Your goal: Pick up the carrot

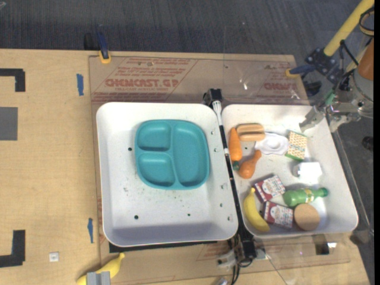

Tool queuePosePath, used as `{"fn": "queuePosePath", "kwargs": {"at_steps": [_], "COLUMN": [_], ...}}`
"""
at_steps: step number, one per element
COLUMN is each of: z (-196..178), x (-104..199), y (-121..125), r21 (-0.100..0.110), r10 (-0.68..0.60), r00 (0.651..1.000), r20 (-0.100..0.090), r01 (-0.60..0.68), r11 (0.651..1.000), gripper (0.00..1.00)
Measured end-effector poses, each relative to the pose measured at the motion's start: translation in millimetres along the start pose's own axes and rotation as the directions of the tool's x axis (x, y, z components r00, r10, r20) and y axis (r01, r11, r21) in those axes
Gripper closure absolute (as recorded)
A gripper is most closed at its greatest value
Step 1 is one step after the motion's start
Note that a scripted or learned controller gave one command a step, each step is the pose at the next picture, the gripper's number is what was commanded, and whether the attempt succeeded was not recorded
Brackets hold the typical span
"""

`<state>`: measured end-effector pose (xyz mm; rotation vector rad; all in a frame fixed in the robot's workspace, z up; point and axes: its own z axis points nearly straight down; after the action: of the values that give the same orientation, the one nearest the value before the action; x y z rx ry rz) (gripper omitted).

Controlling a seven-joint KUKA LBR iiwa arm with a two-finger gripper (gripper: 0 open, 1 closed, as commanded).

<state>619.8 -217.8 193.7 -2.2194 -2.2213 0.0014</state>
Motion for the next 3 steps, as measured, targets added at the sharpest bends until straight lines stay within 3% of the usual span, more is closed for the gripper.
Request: {"fn": "queuePosePath", "kwargs": {"at_steps": [1,2,3], "z": [85,5,9], "x": [93,163,250], "y": [6,-21,-43], "r21": [0.008,-0.007,0.005], "r10": [0.150,0.140,0.121], "r00": [0.989,0.990,0.993], "r20": [-0.005,-0.004,-0.005], "r01": [-0.150,-0.140,-0.121], "r11": [0.989,0.990,0.993], "gripper": [0.00,0.00,0.00]}}
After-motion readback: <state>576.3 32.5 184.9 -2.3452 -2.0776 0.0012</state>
